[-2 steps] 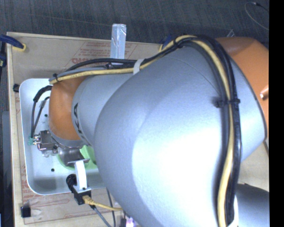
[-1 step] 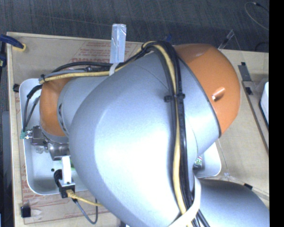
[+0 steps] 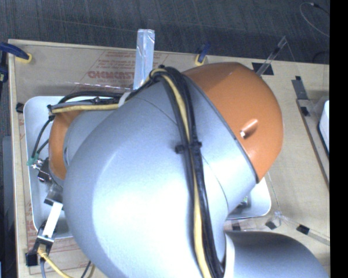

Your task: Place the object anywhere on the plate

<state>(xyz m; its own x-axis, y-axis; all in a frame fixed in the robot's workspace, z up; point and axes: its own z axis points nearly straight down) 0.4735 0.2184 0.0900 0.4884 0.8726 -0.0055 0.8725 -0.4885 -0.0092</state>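
Looming over both bins, the arm (image 3: 139, 184) takes up most of the camera view. Its casing is smooth, rounded grey with a soft sheen. Above it sits the orange band (image 3: 243, 114), a glossy dome with a small raised tab on its side. A cable bundle (image 3: 191, 149) of black and yellow strands runs down the length of the grey shell, pinched by a black tie about midway.

The object and the plate lie somewhere beneath this bulk, so I cannot tell where the object sits or what it looks like. Whether the tool is wide, narrow or holding anything I cannot tell either.

At the left, the white rim of the left bin (image 3: 29, 155) shows as a thin, round-cornered plastic edge, with loose dark wires and a white bracket (image 3: 51, 216) hanging over it. A corner of the right bin (image 3: 258, 204) peeks out below the orange dome.

The tabletop (image 3: 290, 172) is pale, matt wood, with blue clamps (image 3: 14, 52) at its far edge. A silvery taped post (image 3: 145, 57) stands upright behind the arm, beside faint red lettering (image 3: 113, 68) on the board. Dark ribbed carpet (image 3: 162, 10) covers the floor beyond.
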